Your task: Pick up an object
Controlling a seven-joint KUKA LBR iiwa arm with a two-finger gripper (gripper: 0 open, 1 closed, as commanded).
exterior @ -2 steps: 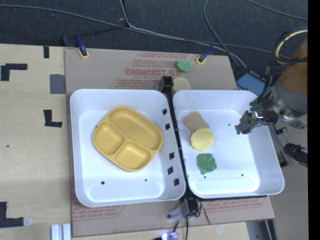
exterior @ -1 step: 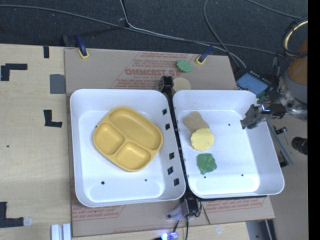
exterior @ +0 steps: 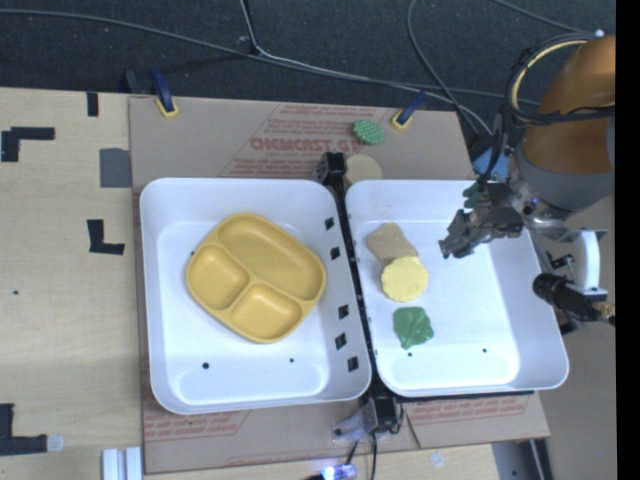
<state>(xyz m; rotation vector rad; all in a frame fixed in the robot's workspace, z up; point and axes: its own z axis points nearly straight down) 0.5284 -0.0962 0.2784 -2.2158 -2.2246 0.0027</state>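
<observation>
Hovering claw (exterior: 458,244), state unclear; three food pieces (exterior: 404,279); one yellow tray (exterior: 256,277).

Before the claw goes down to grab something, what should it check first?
1. Things to grab lie in the right bin: ok, a tan piece, a yellow round piece, a green piece.
2. Claw above that bin: ok.
3. Claw right over a piece: not ok, it hangs to their right.
4. Claw open: cannot tell.
5. Tan and yellow pieces apart: not ok, they touch.
</observation>
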